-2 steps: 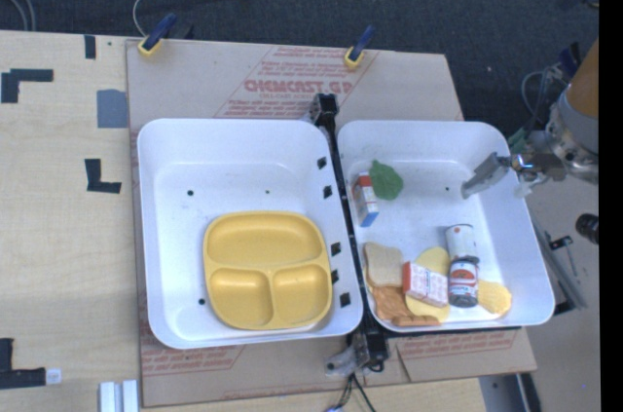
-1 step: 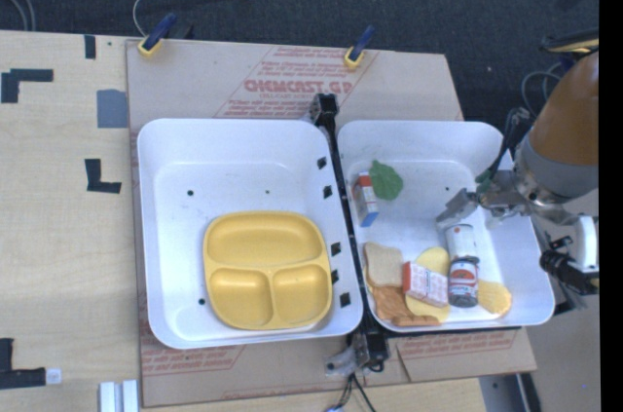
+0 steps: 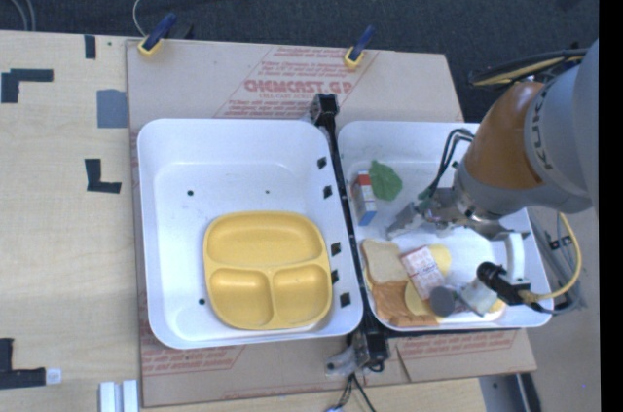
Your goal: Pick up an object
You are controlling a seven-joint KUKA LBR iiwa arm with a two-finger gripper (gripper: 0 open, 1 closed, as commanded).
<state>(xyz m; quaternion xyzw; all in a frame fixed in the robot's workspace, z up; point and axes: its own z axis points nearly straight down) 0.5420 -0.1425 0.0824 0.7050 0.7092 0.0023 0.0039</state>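
Note:
My gripper (image 3: 407, 222) hangs low in the right bin (image 3: 428, 142), its grey fingers pointing left over the bin floor, with nothing visible between them. Just left of it lie a green piece (image 3: 385, 180) and a small red, white and blue carton (image 3: 363, 198). Below it sit a slice of toast (image 3: 384, 260), a brown flat piece (image 3: 389, 301), a small printed packet (image 3: 421, 270), a yellow item (image 3: 440, 257) and a grey round object (image 3: 443, 301). The arm's orange band (image 3: 506, 142) rises to the right.
The left bin (image 3: 175, 167) holds a yellow divided tray (image 3: 268, 268). A black divider with clips (image 3: 336, 206) runs between the bins. Cables (image 3: 516, 288) trail along the right bin's lower right corner. Cardboard lies under both bins.

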